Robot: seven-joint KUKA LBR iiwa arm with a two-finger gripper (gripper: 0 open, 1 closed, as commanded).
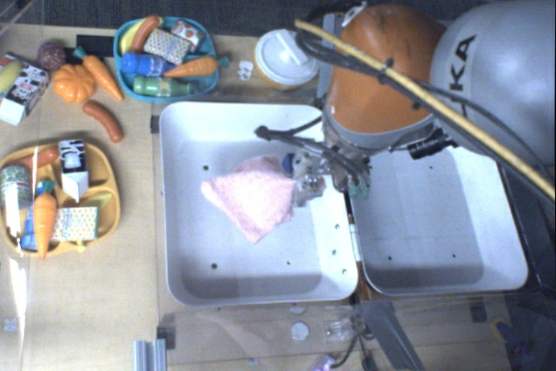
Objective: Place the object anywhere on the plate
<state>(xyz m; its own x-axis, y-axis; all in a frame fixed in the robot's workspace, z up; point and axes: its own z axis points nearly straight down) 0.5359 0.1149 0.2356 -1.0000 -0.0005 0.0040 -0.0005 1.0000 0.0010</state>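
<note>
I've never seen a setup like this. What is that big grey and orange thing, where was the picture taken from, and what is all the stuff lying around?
The picture comes from a camera fixed above the bench, looking down at a slant. The grey and orange bulk is a robot arm reaching in from the right. At its tip is a gripper, a two-fingered hand, hovering over the left white bin beside a second white bin. Under it lies a pink cloth, with something small and blue at its edge. I cannot tell whether the gripper holds anything. On the wooden bench to the left are toy foods: a blue bowl, a yellow tray, a toy pumpkin and carrot.
</note>
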